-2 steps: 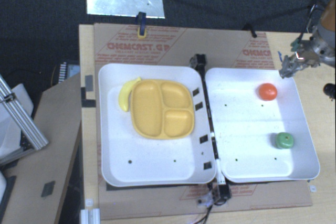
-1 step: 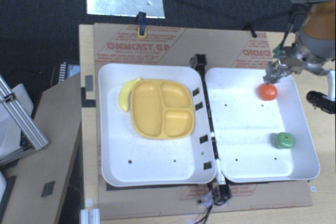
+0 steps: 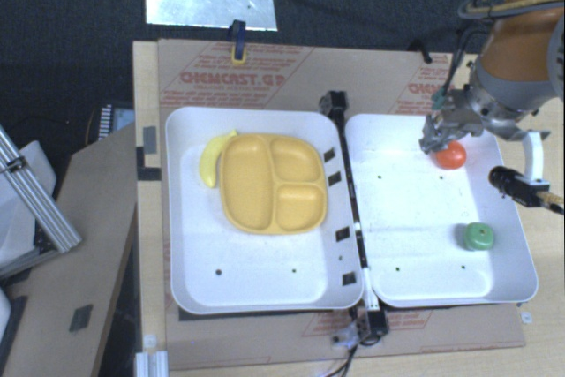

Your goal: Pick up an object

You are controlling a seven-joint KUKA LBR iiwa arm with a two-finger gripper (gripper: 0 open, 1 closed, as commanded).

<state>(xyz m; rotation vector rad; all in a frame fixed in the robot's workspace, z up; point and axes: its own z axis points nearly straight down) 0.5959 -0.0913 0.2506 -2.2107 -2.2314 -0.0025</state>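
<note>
Two white bins sit side by side on the counter (image 3: 150,216), and the work is in the right bin (image 3: 415,278). At about one o'clock in that bin lies a small orange-red ball (image 3: 452,157), and the pincer (image 3: 435,139) hangs just at its ten o'clock edge, touching it or very near. From this slanted view I cannot tell whether the pincer is released or clenched, and nothing shows the ball gripped. At four o'clock in the same bin rests a green round piece (image 3: 478,236), well apart from the arm. The left bin (image 3: 190,278) holds a yellow divided tray (image 3: 269,183) with a banana (image 3: 210,160) at its ten o'clock side.

My reading: the step in hand is the approach to the ball. Next, the pincer likely needs to centre over the ball, towards four o'clock, before gripping and lifting, since a round thing rolls away from an off-centre grip.
</note>
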